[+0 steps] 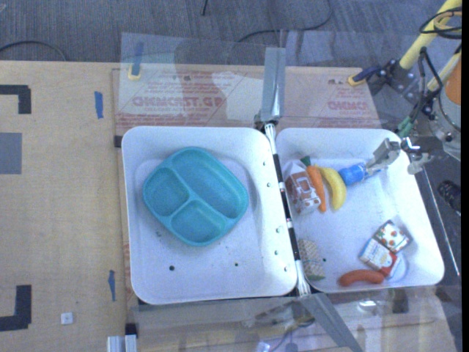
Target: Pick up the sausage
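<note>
Sausage (361,277) lies at the right bin's (429,218) near edge, just beside a carton (383,244). Gripper (388,152), finger state indiscernible, hovers at the far rim; approach should straddle the sausage crosswise.

Two bins sit side by side on the bench (58,196). The left bin (146,270) holds a plate (194,195), placed toward its rear-left. The right bin (425,255) holds the remaining items. At its rear-left, a packet (300,189), a carrot (316,188) and a banana (335,188) lie touching, in that order from left to right. The sausage (360,277) lies at the front, with a carton (385,244) just behind it. The gripper (387,155) sits over the rear-right of this bin, right of the banana.
</note>
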You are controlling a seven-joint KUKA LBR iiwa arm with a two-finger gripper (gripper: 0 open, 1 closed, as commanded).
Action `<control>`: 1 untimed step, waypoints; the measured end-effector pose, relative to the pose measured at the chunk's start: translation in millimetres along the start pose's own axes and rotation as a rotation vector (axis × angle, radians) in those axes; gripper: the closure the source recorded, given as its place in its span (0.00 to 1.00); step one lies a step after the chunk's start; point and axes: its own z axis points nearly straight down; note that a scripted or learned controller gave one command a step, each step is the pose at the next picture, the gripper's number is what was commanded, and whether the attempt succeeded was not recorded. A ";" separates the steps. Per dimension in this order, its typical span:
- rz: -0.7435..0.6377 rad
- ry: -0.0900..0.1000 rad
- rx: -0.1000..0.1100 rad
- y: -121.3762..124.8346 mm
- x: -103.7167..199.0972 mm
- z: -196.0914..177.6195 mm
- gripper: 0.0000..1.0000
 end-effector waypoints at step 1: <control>-0.034 0.000 -0.001 9.0 36.9 99.4 0.00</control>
